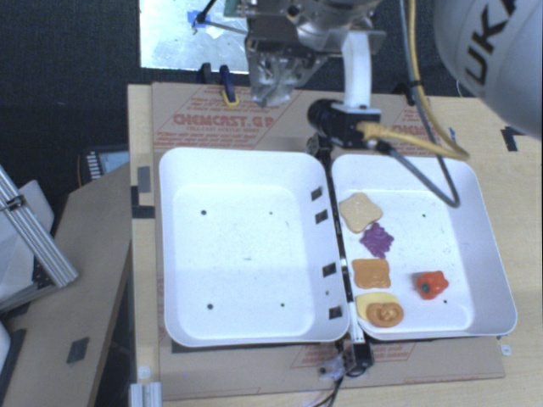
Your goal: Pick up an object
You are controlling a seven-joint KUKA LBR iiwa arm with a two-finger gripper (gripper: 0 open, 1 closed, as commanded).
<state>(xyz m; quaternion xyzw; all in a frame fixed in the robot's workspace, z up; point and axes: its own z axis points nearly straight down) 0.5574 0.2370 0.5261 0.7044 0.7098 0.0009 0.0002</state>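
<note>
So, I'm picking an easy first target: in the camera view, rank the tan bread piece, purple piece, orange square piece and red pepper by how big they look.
Largest to smallest:
1. tan bread piece and orange square piece: too alike to separate
2. purple piece
3. red pepper

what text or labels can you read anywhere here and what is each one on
"CHEMCAST" in red, on the brown board behind the left bin.
"UKA", cut off by the frame, on the arm's grey casing.
Red print on the board behind the right bin: partly hidden, unreadable.
</note>
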